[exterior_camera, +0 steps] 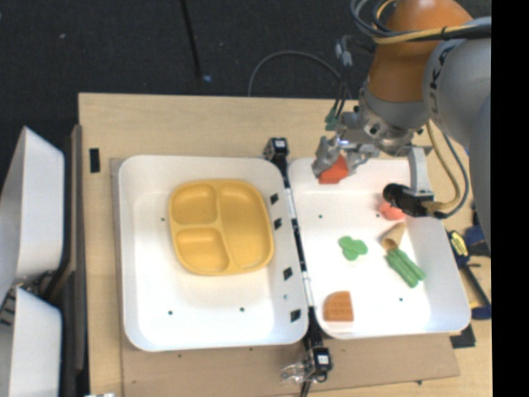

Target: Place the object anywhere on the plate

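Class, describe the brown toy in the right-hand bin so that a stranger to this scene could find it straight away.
Start at the right bin, the one without the yellow plate. Go to its near edge, close to the divider between the bins: the brown toast-like piece lies there alone. It is flat, squarish and orange-brown, unlike the green cucumber and green clover shape farther in.

plate [221, 226]: you see plain yellow-orange across all 3 compartments
2 bins [140, 304]: white, black clips along the shared edge
tabletop [182, 114]: pale tan wood
arm [421, 31]: grey, with your orange band above the wrist
block at the jaws [333, 171]: red-orange
clover piece [353, 247]: green
ridged stick [405, 267]: green
cone [392, 237]: tan
toast-like piece [338, 307]: orange-brown
piece by the cable [390, 212]: pink
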### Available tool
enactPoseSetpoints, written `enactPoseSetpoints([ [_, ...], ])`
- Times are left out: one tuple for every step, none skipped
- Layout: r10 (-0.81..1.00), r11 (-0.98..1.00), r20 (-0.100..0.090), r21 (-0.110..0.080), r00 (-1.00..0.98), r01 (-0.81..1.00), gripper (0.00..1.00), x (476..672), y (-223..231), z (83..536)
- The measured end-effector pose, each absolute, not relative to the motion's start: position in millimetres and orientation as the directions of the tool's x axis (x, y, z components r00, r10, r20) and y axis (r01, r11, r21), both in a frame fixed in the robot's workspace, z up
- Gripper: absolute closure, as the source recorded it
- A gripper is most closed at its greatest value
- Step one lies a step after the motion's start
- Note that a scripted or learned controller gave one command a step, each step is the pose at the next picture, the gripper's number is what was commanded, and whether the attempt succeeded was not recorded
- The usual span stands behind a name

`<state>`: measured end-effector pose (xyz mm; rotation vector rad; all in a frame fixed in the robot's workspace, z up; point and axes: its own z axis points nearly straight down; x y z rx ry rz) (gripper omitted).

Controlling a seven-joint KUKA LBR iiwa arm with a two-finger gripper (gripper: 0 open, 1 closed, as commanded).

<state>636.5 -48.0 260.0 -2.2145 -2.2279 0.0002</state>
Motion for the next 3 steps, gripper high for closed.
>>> enactPoseSetpoints([
  [1.000, 0.007, -0.001, 0.002, -0.007, 1.000, 1.00, 640.5, 9, 266],
  [1.000, 0.007, 0.001, 0.002, -0.007, 1.000, 1.00, 645.5, 64, 270],
  [1.000, 0.006, -0.001, 0.003, -0.006, 1.000, 1.00, 662.9, 112, 260],
])
